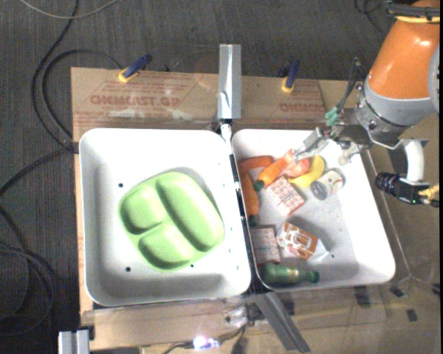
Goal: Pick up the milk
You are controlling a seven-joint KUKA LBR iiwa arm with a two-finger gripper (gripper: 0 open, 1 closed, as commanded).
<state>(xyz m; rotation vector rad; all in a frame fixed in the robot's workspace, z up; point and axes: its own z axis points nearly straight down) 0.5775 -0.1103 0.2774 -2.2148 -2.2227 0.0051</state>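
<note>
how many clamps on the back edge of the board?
2. One blue-and-yellow spring clamp at the board's back edge behind the left white bin; another blue-and-yellow clamp behind the right white bin. The arm may hide more at far right.

You have a bench (96, 102) topped with a brown board, printed lettering faint along its far strip. Two shallow white bins sit on it side by side, touching along the middle. The left bin (96, 198) and the right bin (369, 234) each fill about half the board. A grey metal bar (229, 80) stands at the far edge, right above the seam between the bins. Two clamps with yellow and blue grips bite the far edge: one (135, 67) toward the left, the other (289, 77) just right of the bar. Dark carpeted floor (29, 271) surrounds the bench, with cables (48, 72) looping across it at the left.
</note>
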